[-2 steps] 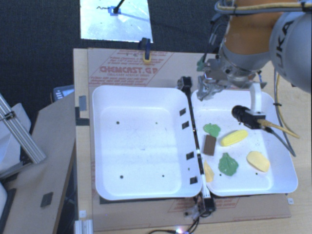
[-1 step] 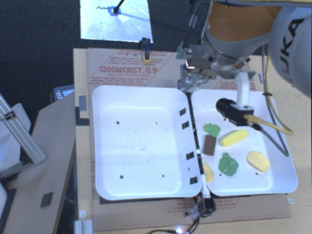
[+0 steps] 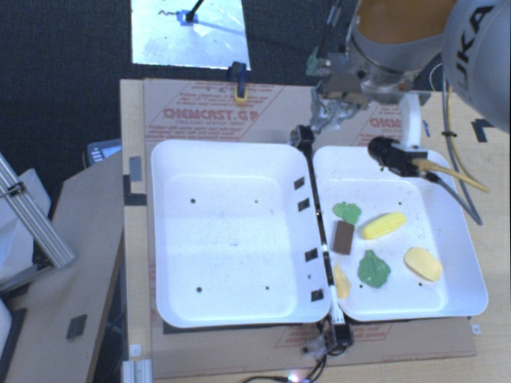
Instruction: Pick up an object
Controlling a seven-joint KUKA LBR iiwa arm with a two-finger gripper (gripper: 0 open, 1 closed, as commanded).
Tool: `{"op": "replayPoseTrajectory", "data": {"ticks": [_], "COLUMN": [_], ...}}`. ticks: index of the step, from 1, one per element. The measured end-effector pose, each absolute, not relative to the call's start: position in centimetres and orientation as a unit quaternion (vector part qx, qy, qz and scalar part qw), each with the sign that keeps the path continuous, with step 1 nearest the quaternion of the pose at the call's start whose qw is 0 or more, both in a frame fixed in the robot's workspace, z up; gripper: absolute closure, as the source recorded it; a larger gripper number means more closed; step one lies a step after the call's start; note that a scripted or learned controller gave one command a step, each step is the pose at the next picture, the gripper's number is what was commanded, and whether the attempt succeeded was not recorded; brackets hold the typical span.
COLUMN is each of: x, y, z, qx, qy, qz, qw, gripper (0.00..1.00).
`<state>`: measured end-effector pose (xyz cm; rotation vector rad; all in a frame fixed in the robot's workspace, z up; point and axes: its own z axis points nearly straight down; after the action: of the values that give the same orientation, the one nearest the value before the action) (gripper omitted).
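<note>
The gripper (image 3: 323, 120) hangs at upper centre above the right bin (image 3: 447, 214), finger state unclear, well apart from the yellow banana-shaped piece (image 3: 383, 226) it could pick.

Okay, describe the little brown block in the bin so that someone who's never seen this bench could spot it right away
Look in the right-hand shallow white bin, near the divider it shares with the other bin. The small brown rectangular block lies just below a small green leaf-shaped piece. It is the only dark, straight-edged item among rounded yellow and green ones.

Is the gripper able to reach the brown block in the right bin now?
Probably yes. The brown block lies uncovered from above, though a green piece touches its top end. The gripper is above the bin's far edge.
</note>
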<state>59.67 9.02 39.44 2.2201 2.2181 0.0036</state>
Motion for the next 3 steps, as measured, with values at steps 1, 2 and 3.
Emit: {"op": "replayPoseTrajectory", "data": {"ticks": [1,2,3], "x": [64.8,63.1,64.5], "y": [5.5,13.6,8.4], "z": [39.3,44.3,43.7], "qx": [0.708,0.703,0.708], "qy": [0.706,0.711,0.706], "qz": [0.0006,0.0039,0.0007], "qw": [0.002,0.001,0.002], "gripper": [1.0,1.0,1.0]}}
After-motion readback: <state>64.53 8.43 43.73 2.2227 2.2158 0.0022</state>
